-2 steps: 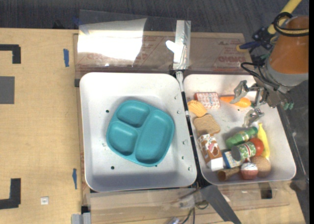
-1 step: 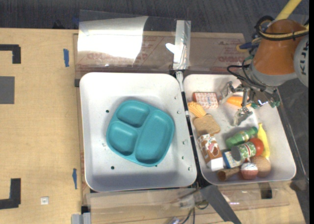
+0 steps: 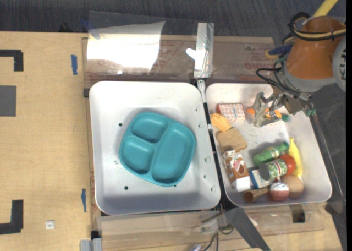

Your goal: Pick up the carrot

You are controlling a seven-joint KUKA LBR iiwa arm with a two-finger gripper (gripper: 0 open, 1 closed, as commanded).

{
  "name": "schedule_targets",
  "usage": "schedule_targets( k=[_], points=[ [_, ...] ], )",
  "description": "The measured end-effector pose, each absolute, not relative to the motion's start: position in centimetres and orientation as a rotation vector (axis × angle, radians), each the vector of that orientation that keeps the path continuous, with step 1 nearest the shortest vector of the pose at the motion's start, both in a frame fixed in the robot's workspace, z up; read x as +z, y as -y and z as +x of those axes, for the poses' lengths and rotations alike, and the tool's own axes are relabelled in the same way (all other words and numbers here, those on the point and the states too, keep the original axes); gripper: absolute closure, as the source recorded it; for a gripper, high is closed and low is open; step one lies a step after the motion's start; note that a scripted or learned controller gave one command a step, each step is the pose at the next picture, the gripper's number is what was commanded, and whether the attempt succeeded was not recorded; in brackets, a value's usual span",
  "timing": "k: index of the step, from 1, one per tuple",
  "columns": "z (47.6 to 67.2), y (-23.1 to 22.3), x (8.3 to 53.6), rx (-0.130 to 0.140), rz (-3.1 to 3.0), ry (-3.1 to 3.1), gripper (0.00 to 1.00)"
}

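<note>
Right bin (image 3: 322, 151): one carrot (image 3: 270, 114) under pincer (image 3: 265, 111), grip state unclear; left bin (image 3: 104, 107): one teal tray (image 3: 158, 148).

A teal divided plate (image 3: 158, 148) lies in the middle of the left bin (image 3: 104, 101). In the right bin (image 3: 322, 181), a bread slice (image 3: 232, 140) sits near the left wall, a green bottle (image 3: 269, 153) toward the centre, and a banana (image 3: 297, 159) by the right wall.

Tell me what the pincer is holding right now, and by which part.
Cannot be told. The pincer sits over an orange piece, likely the carrot, in the right bin, but no grip shows.
</note>
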State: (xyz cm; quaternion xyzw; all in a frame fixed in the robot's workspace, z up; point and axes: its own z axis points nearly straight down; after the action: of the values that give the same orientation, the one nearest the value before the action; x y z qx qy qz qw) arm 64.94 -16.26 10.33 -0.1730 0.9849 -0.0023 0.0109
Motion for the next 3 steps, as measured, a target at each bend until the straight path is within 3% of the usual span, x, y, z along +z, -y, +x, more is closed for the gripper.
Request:
schedule_targets(
  k=[1,2,3],
  points=[
    [67.0,11.3,14.3,0.0,-0.425,-3.099,1.0],
    [67.0,12.9,10.8,-0.003,-0.836,-3.016,1.0],
    [63.5,19.2,31.2,-0.021,-1.132,-2.909,1.0]
  ],
)
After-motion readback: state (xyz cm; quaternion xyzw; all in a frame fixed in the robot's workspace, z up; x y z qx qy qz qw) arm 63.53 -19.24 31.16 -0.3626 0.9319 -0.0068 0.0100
